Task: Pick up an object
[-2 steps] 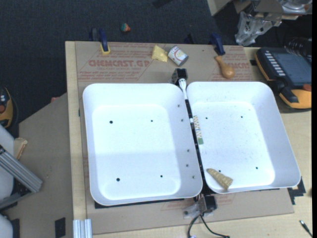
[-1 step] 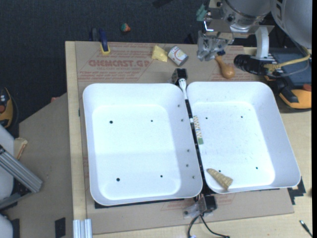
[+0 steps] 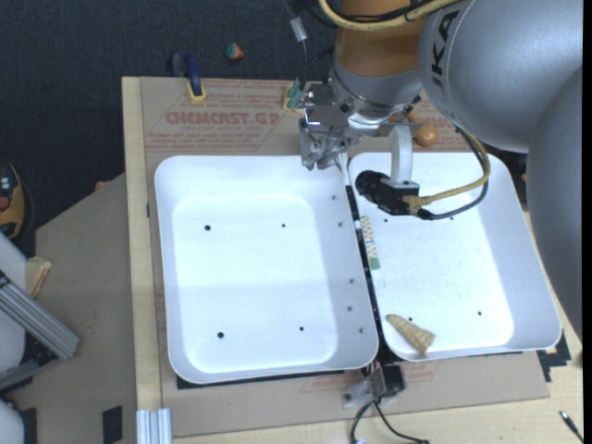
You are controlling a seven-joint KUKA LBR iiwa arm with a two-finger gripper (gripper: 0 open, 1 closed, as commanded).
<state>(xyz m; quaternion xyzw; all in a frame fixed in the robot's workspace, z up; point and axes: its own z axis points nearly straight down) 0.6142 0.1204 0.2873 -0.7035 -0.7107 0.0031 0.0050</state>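
A tan, cone-shaped object lies in the front left corner of the right bin. A thin strip with green and yellow marks rests along the right bin's left wall, beside the divide between the bins. My gripper hangs over the back rim where the two bins meet, far behind the cone and a little behind the strip. Nothing is visibly held in it. The left bin shows bare white floor.
A black fitting with a yellow cable hangs from the arm over the back of the right bin. A small brown ball sits on the board behind that bin. A blue and yellow clamp stands at the board's back left.
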